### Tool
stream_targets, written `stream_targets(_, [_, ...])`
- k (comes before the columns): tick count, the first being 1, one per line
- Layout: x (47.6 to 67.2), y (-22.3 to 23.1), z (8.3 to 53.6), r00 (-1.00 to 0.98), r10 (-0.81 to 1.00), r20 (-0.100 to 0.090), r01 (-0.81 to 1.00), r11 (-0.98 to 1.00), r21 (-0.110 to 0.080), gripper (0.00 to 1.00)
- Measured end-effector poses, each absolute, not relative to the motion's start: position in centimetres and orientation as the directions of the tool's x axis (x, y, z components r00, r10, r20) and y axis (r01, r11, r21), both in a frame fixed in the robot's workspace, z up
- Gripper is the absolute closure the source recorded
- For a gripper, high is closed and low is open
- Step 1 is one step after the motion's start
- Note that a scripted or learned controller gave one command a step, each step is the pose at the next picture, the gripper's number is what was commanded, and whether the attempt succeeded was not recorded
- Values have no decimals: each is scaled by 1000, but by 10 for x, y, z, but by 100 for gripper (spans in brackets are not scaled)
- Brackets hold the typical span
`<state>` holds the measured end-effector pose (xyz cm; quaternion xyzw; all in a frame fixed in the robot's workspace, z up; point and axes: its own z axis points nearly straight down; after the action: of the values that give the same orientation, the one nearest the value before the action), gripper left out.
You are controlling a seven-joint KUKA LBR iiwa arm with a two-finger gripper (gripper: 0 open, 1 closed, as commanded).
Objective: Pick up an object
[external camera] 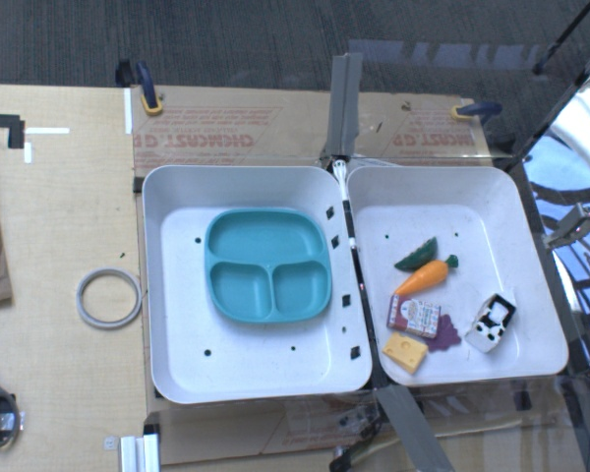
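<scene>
Camera view: I cannot tell whether the gripper is released or clenched, so nothing counts as grasped. By my judgement the task is at its start. Every candidate lies flat on a bin floor, and the reach, the closing and the lift are all left to do.

The right bin [501,195] is a shallow white tub with smooth, rounded walls. Its toys cluster from the centre toward 6 o'clock.
- The carrot [423,276] is an orange, tapered toy lying at a slant near the centre.
- A dark green pod [416,255] lies just beside it at 12 o'clock.
- A pink box [414,315] with a printed face sits at 6 o'clock of the carrot.
- A purple, ragged-edged scrap [445,332] touches the box at 4 o'clock.
- A yellow cheese wedge [405,352] with holes sits below them, near the front wall.
- A black-and-white blocky cow [492,324] stands apart at 4 o'clock of the carrot.

The left bin [177,264] holds a teal tray [269,265], glossy and three-sectioned, at its centre. At 9 o'clock of that bin, on the pale wooden bench, a tape ring [109,297] lies flat.
</scene>
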<state>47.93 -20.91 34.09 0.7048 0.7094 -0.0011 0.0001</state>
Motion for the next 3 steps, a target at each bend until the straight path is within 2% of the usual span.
stream_targets(1, [527, -215, 238, 475, 880, -2, 880, -475, -6, 0])
stream_targets(2, [540, -190, 131, 856, 518, -4, 518, -856, -5, 0])
stream_targets(3, [630, -163, 156, 871, 490, -4, 490, -871, -2, 0])
